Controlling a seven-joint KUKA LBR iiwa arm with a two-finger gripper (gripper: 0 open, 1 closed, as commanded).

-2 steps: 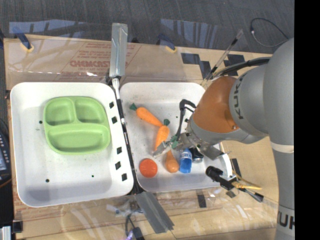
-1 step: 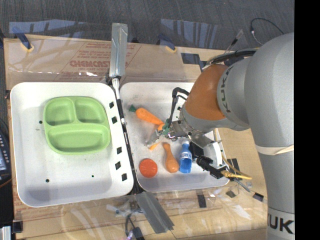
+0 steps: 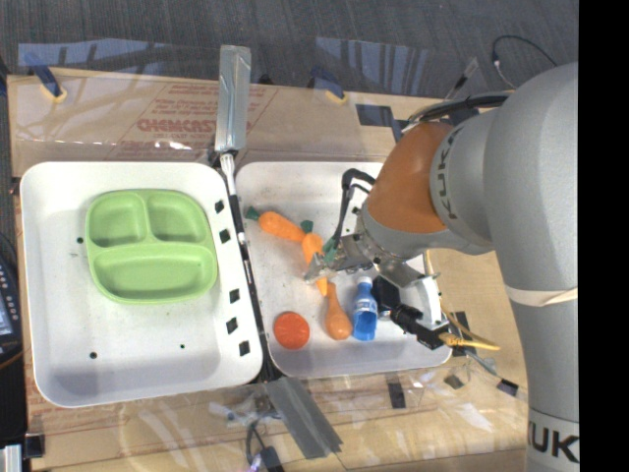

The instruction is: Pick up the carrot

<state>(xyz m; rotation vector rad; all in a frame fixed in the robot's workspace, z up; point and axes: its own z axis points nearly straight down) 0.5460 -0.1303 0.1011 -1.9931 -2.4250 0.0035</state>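
Note:
The carrot [image 3: 281,227], orange with a small green top at its left end, lies in the right bin [image 3: 295,180] near that bin's upper left. Its right end meets a smaller orange piece [image 3: 312,246]. My gripper [image 3: 325,264] reaches down from the right into the middle of this bin. Its tip sits just below and right of that orange piece, a short way from the carrot's body. The wrist's orange band [image 3: 413,190] hides part of the bin behind it.
In the right bin's front part lie an orange round fruit [image 3: 291,330], an orange gourd-shaped toy [image 3: 336,319] and a blue bottle [image 3: 365,311]. The left bin [image 3: 49,293] holds a green divided plate [image 3: 150,244]. A black-studded divider [image 3: 239,264] separates the bins.

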